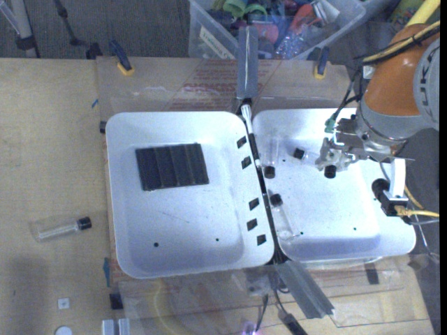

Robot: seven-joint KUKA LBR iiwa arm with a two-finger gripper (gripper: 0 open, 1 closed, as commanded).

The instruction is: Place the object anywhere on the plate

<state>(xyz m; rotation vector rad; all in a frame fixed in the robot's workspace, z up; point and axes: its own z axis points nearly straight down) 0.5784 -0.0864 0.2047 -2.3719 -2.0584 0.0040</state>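
Hovering over the right bin (363, 236), the gripper (330, 165) sits above the floor; finger state and hold unclear.

Plate (172, 166) in left bin (126, 250) (upper part); vial (61, 227) on bench (42, 117), leftward.

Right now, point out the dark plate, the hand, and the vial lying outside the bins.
dark plate (172, 166): camera view, centre of its ribbed top, in the left bin.
hand (331, 163): camera view, between its fingertips, over the right bin.
vial (61, 227): camera view, middle of its clear body.
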